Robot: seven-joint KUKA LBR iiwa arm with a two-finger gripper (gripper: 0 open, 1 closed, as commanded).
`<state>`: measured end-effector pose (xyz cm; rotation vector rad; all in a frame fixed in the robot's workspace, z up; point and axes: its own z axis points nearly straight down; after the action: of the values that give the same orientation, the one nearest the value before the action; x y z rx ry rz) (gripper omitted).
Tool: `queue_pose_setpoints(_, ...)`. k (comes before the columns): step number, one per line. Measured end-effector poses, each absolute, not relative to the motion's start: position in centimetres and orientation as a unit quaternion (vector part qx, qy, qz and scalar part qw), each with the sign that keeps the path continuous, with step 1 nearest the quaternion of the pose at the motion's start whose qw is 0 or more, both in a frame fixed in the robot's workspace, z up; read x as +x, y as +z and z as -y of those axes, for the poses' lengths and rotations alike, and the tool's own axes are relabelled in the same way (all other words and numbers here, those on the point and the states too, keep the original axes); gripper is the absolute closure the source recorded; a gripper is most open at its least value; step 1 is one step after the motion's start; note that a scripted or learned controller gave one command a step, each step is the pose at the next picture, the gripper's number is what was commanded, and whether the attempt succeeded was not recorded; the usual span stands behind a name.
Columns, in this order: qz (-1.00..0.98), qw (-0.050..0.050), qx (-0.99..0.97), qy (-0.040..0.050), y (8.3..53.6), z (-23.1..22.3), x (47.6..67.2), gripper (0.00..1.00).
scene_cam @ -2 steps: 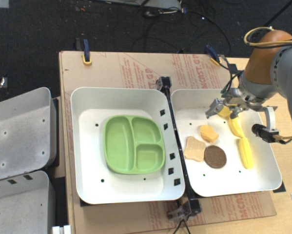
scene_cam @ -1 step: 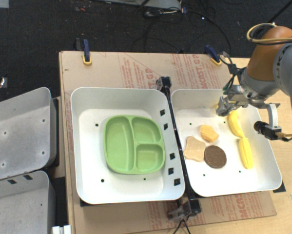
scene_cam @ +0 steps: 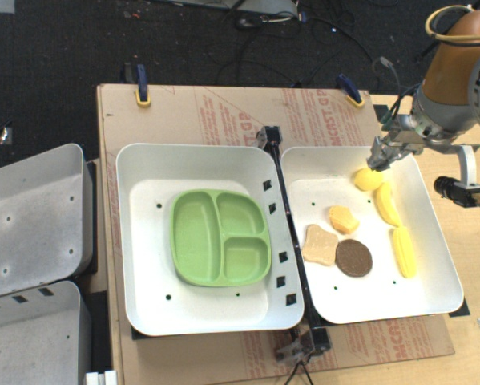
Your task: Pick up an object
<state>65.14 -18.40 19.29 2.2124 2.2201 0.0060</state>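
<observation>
The right bin [scene_cam: 432, 295] holds several toy foods. A round yellow piece [scene_cam: 366, 180] lies near its far edge, with a banana [scene_cam: 386, 205] beside it. A small orange-yellow chunk [scene_cam: 342, 218], a slice of toast [scene_cam: 320, 245], a brown cookie [scene_cam: 354, 258] and a corn cob [scene_cam: 403, 251] lie nearer the front. My gripper [scene_cam: 379, 164] reaches in from the right and its tip hangs just above the round yellow piece, at its upper right edge. Nothing shows between its fingers.
The left bin [scene_cam: 143, 295] holds a green divided plate [scene_cam: 221, 237]. A black divider [scene_cam: 281, 215] runs between the two bins. Yellow clamps [scene_cam: 143, 95] pin the cardboard at the back. Grey trays [scene_cam: 31, 207] lie off the bench to the left.
</observation>
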Motion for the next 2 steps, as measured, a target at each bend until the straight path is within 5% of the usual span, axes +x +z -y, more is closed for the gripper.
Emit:
queue_pose_setpoints(1, -0.708, 0.003, 0.706, 0.0015, 24.7, 18.4, 65.3, 1.0)
queue_pose_setpoints(2, -0.709, 0.0, 0.705, 0.0004, 24.9, 13.7, 64.0, 1.0)
